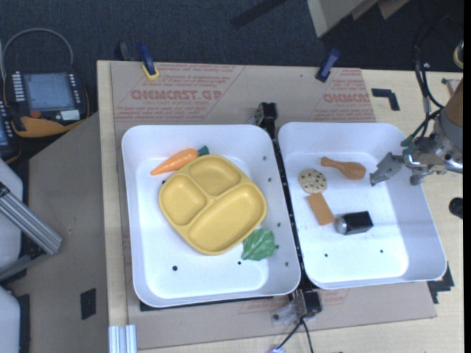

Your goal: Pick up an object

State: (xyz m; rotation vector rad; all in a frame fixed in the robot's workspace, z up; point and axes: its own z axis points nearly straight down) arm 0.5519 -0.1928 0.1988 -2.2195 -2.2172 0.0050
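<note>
Camera view: left bin (140, 197) holds yellow plate (212, 204); right bin (412, 256) cookie (312, 180); gripper (397, 169) spread, empty.

The counter (221, 87) is covered by a tan board printed with faded red lettering, held at its far edge by a yellow clamp (150, 70) and a blue clamp (327, 63). Dark blue carpet (184, 13) is seen beyond it, and a handheld control pendant (44, 98) is placed at the left.
</note>
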